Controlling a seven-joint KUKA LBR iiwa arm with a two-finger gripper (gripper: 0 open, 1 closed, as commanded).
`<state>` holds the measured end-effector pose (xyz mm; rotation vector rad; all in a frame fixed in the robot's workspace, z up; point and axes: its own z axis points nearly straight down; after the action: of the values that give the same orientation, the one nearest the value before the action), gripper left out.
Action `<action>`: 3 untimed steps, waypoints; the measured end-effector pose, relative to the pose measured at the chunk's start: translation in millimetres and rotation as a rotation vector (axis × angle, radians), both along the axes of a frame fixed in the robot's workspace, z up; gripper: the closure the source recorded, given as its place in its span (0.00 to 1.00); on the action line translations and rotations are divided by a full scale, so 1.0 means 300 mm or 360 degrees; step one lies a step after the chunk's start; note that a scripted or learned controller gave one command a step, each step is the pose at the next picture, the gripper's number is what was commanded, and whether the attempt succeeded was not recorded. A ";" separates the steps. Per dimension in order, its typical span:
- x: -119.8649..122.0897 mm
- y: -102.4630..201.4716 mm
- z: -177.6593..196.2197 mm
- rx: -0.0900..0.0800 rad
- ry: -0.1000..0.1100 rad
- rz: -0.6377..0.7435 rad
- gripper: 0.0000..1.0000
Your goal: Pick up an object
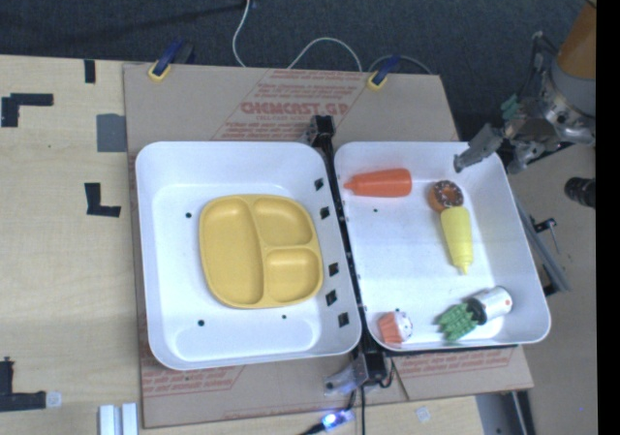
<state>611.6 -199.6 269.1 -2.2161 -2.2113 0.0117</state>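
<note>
The right bin [407, 273] holds an orange carrot [380, 183] near its far edge, a small round brown-and-orange toy [447, 195], a yellow corn cob [457, 237], a green toy with a white end [472, 313] and a small orange-and-white piece [392, 327] at the near edge. My gripper [492, 145] hangs at the bin's far right corner, above and to the right of the round toy, with nothing seen between its fingers. The arm's wrist with the orange band [579, 46] is at the view's right edge.
The left bin [165, 230] bears a yellow divided plate [260, 250]. Both bins rest on a cardboard sheet [291, 104] on the wooden bench. A white cable [291, 60] runs along the far side, with blue clips at the cardboard's far corners.
</note>
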 end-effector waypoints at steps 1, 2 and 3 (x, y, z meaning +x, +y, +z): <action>0.007 0.002 0.024 -0.0004 -0.0019 0.0005 0.00; 0.032 0.006 -0.177 -0.0003 -0.0010 0.0006 0.00; 0.032 0.036 -0.337 -0.0003 -0.0010 0.0006 0.00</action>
<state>621.1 -188.8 168.1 -2.2161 -2.2196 0.0065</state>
